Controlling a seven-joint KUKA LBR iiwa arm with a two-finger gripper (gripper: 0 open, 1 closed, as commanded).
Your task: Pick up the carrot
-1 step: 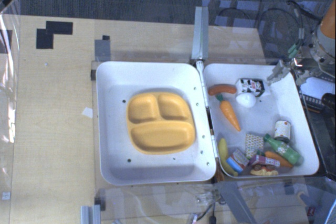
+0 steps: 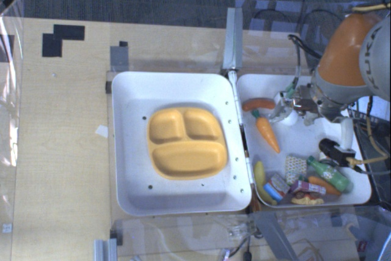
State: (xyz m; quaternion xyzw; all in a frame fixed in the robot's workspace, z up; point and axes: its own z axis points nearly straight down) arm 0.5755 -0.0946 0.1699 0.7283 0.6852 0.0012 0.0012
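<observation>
The camera view shows the carrot (image 2: 267, 134) lying in the right bin (image 2: 305, 85), near that bin's left wall, leaf end up and tip slanting down to the right, just below a sausage (image 2: 259, 104). The gripper (image 2: 287, 106) hangs just above and right of the carrot's leaf end, apart from it, and whether it is released or clenched cannot be told. The left bin (image 2: 128, 131) holds a yellow divided plate (image 2: 186, 142), and a banana (image 2: 261, 177), green bottle (image 2: 328, 173) and small packets crowd the right bin's lower end.
</observation>
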